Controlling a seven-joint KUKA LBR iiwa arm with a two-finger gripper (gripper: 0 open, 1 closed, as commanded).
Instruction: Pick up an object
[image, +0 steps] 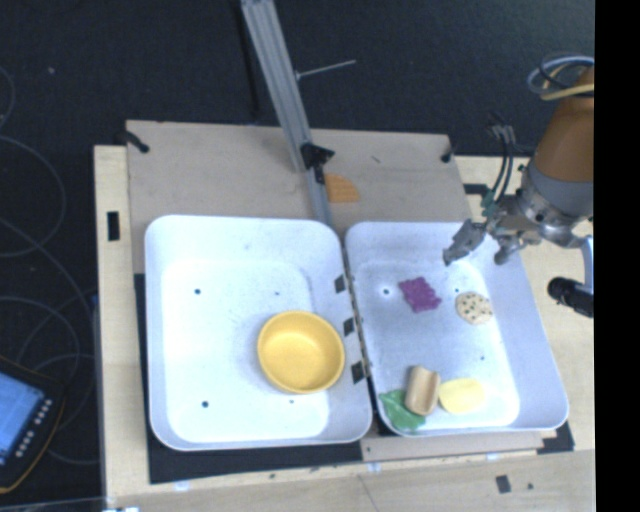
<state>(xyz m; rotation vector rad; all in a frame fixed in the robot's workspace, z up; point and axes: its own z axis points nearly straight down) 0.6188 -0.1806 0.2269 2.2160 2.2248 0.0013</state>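
My hand hangs spread wide and empty over the right bin's far edge. The cookie and purple piece lie just below it. I worry a descent lands between them, or clips the bin wall.

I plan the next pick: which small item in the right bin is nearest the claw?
The speckled cookie, just below the claw; the purple piece lies slightly farther left.

Bowl in left bin; cookie and block in right bin.
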